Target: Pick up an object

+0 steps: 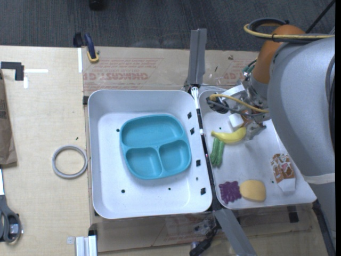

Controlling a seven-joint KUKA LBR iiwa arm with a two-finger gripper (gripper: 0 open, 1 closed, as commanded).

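Two white bins sit on the table; the right bin holds a banana. Jaws hover just above it, their state impossible to tell. Nothing looks lifted; grasp and lift remain.

My arm looked smooth grey metal; bins glossy white plastic; tray matt blue plastic; counter pale wood.

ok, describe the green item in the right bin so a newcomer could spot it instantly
Start at the right white bin, the one the arm reaches into. Along its left wall, just below the yellow banana, lies the green bean pod, slim and nearly upright. It is the sole green item; the purple grapes sit further down.
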